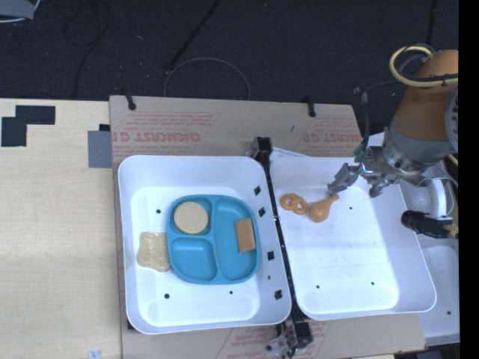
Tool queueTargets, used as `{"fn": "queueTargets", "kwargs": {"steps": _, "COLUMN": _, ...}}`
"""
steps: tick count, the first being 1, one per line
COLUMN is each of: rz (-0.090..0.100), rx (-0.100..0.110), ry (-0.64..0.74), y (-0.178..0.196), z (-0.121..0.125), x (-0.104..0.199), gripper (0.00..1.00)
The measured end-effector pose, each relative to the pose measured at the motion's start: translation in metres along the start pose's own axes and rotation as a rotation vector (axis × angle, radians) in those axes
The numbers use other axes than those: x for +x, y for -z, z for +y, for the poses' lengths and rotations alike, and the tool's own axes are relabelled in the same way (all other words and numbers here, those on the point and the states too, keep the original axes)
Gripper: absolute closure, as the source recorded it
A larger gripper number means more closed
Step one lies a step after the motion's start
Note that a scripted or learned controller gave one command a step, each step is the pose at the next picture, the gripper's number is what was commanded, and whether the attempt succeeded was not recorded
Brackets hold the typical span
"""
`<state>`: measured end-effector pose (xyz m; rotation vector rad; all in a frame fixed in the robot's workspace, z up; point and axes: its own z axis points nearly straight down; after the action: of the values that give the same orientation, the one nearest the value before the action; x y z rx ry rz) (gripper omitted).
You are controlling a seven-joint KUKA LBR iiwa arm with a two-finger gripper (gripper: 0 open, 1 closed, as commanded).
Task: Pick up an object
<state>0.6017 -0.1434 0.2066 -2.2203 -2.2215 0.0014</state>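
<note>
In the right bin [359, 275] an orange pear-shaped toy [322, 209] lies beside a tan pretzel [293, 203], near the bin's upper left. My gripper [355, 179] hangs over the bin's upper right part, just right of and above the pear, with its fingers spread open and nothing between them. In the left bin [142, 185] a blue divided tray [209, 264] holds a round tan cracker [190, 217] and a brown rectangular piece [245, 235]. A pale waffle-like piece [153, 250] lies against the tray's left side.
A black divider [272, 230] runs between the two bins. Cardboard [224, 129] lies under both bins. The arm's grey body with its orange band [426, 111] stands at the right edge, with cables and a black fitting [423, 221] beside the right bin.
</note>
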Motion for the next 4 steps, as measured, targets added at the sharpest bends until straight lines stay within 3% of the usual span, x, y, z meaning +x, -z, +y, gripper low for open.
{"fn": "queueTargets", "kwargs": {"steps": 2, "rz": 0.002, "rx": 0.007, "ry": 0.0, "y": -0.115, "z": -0.002, "x": 0.01, "gripper": 0.0}}
{"fn": "queueTargets", "kwargs": {"steps": 3, "rz": 0.001, "rx": 0.004, "ry": -0.002, "y": -0.102, "z": -0.001, "x": 0.009, "gripper": 1.0}}
{"fn": "queueTargets", "kwargs": {"steps": 4, "rz": -0.001, "rx": -0.003, "ry": -0.004, "y": -0.058, "z": -0.003, "x": 0.002, "gripper": 1.0}}
